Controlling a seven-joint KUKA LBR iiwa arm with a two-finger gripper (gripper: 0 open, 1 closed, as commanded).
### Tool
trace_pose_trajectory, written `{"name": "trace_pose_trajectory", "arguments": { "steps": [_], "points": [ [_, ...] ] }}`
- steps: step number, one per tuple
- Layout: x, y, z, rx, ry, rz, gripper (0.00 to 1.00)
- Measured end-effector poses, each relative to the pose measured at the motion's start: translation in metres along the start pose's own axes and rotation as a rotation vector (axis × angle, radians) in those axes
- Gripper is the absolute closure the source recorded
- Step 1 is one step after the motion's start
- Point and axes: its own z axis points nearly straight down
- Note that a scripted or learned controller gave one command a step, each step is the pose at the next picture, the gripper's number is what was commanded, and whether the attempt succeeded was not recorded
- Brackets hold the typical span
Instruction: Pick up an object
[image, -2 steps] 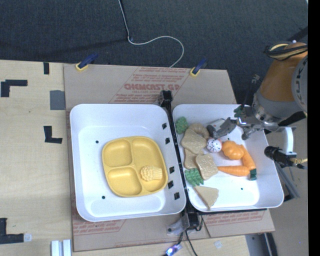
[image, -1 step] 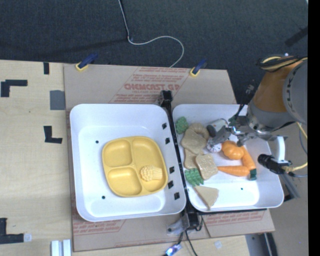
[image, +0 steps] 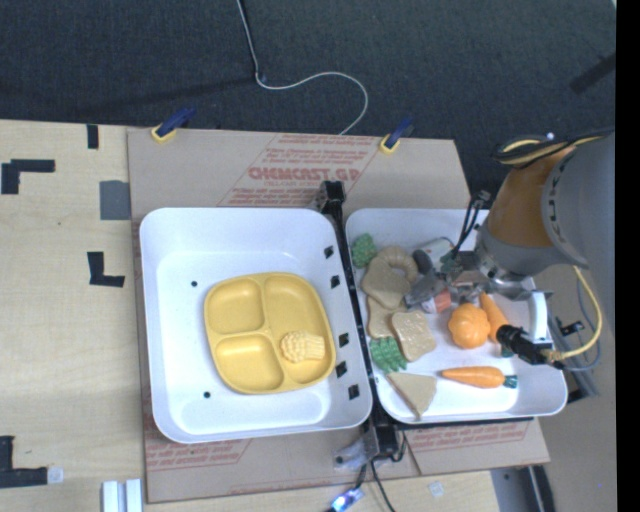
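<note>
My gripper (image: 428, 285) hangs low in the right bin (image: 540, 400), its dark fingers down among the toy foods near a tan doughnut-shaped piece (image: 388, 272) and a bread slice (image: 412, 335). An orange (image: 468, 326) lies just right of it, a carrot (image: 472, 377) nearer the front edge. A tan wedge (image: 415, 390) and two green pieces (image: 386, 352) sit in the same bin. Whether anything sits between the fingers is hidden.
The left bin (image: 170, 250) holds a yellow divided plate (image: 240, 310) with a corn piece (image: 303, 347) in its lower right section. The grey arm with its orange band (image: 525, 205) comes in from the right over the right bin's edge. Cardboard lies under both bins.
</note>
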Motion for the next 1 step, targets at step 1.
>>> {"name": "trace_pose_trajectory", "arguments": {
  "steps": [1],
  "points": [
    [0.0003, 0.0006, -0.013, -0.002, 0.0, 0.0, 1.0]
  ]
}}
